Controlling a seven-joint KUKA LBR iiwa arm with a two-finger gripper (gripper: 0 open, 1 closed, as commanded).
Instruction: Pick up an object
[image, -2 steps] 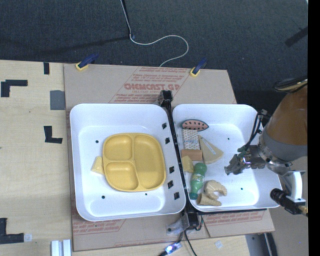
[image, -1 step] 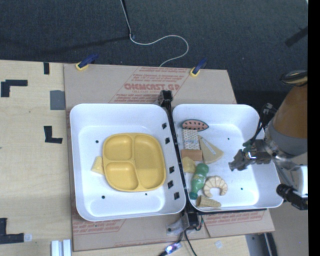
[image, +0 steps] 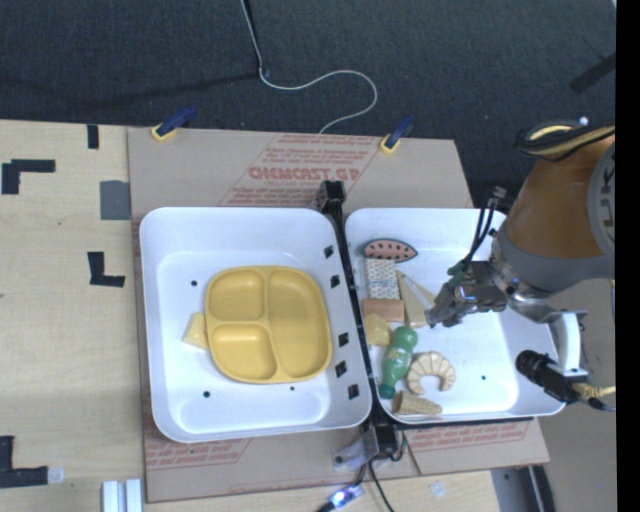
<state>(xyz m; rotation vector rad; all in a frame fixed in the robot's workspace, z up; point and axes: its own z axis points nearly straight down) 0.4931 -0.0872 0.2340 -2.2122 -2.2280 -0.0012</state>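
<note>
The right bin (image: 490, 395) holds several small objects along its left side: a brown oval slice (image: 388, 248), a speckled wafer (image: 381, 279), pale yellow wedges (image: 377, 329), a green bottle (image: 397, 355), a croissant (image: 432, 371) and a tan piece (image: 415, 405). My gripper (image: 446, 308) hangs over the middle of the right bin, just right of the wedges and above the croissant. Its dark fingers point down and left, and nothing shows between them.
The left bin (image: 170, 240) carries a yellow divided plate (image: 268, 323) with a pale yellow piece (image: 194, 330) tucked under its left edge. A black clip (image: 330, 193) sits where the two bins meet. The grey and orange arm (image: 560, 215) covers the right bin's right side.
</note>
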